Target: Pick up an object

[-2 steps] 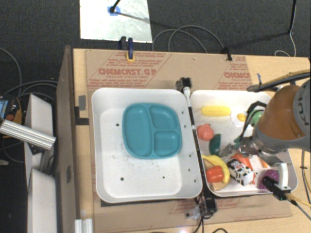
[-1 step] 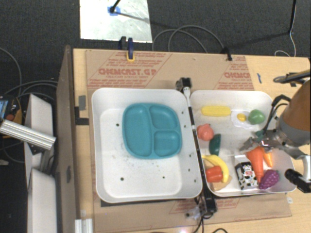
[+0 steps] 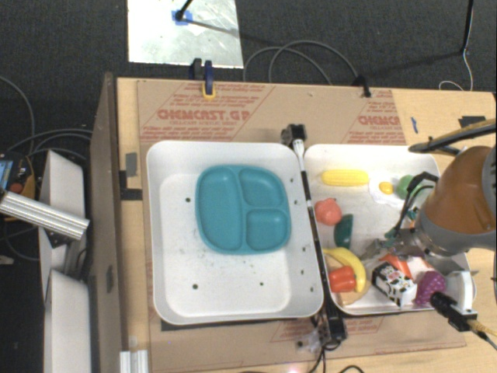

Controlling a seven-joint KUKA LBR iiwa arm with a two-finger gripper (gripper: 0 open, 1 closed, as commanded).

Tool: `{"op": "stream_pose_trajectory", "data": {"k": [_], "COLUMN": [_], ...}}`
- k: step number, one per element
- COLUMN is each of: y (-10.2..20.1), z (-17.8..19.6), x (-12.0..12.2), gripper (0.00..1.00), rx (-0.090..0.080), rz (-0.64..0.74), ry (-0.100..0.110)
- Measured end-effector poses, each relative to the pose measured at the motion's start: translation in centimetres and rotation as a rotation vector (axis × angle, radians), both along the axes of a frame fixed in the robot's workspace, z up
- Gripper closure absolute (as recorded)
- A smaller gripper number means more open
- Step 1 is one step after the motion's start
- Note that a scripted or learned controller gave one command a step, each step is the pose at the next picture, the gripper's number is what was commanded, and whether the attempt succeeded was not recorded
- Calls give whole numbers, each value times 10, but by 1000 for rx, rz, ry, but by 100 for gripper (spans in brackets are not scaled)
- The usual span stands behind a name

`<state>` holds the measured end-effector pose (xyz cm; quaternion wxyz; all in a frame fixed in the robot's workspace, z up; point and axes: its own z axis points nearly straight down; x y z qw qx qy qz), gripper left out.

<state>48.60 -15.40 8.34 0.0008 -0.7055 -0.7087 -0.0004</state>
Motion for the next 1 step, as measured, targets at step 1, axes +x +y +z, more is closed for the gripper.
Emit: {"op": "stream_pose_trajectory", "data": {"k": [1], "y": [-57], "z": [152], "x": [3], "gripper": [0], "rx": [-11], "rz": [-7], "ry": [-18]}}
